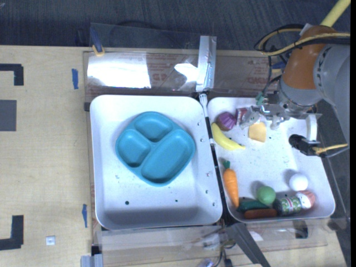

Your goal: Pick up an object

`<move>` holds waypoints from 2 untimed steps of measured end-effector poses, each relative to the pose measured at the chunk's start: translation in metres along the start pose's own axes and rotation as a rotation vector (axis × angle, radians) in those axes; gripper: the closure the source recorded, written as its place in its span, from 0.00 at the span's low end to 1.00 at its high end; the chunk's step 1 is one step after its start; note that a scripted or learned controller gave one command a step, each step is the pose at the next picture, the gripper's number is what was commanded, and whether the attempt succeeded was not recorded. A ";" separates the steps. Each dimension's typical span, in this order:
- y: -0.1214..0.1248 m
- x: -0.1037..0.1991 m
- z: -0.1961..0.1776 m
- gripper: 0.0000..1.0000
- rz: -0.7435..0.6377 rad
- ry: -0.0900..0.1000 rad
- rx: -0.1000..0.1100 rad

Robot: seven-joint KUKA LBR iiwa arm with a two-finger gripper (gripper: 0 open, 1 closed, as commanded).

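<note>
Claw (266, 114) near right bin's (317, 174) back edge, fingers' state can't tell.

A single fixed camera looks down at a slant from above the counter (39, 149), far enough to take in both white bins (103, 166) whole; the arm (311, 65) enters from the right, its upper part apparently cropped.

Grey rounded arm (334, 74), glossy shell. Orange band (303, 65) above wrist. Yellow and black cables (278, 40) looping beside band. Silver metal wrist hardware, small black block on side, thin cable trailing.
</note>
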State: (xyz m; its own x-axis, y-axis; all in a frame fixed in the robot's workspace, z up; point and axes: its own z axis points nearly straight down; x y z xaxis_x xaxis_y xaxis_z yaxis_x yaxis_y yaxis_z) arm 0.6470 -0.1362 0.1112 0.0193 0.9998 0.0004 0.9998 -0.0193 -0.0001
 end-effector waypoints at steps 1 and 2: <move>0.004 0.010 0.022 0.00 -0.170 -0.004 -0.005; 0.007 0.011 0.008 1.00 -0.171 -0.006 -0.016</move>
State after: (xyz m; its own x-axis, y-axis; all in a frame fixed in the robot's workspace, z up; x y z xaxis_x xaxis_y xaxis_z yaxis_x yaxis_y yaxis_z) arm 0.6542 -0.1254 0.1036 -0.1509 0.9885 -0.0065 0.9884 0.1509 0.0157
